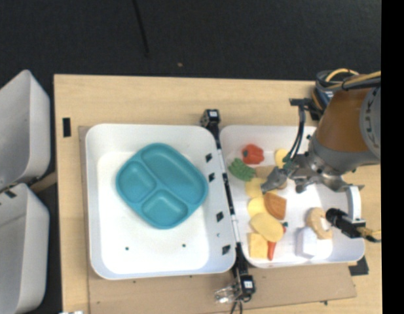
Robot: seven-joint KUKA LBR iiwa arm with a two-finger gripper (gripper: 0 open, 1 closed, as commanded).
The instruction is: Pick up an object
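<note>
Arm over the right bin of toy food; no readable writing anywhere.

The gripper [278,179] hangs low in the right bin [294,136], its tip just above an orange wedge [275,205]; whether it is apart or together cannot be told. Around the wedge lie yellow pieces [266,226], a green piece [241,169], a red pepper [253,153], a white block [310,243] and a tan ring [317,220], tightly packed. Left of that bin, the left bin [103,247] holds a blue divided plate [161,184] with bare floor along its edges, on the tabletop [123,97].
</note>
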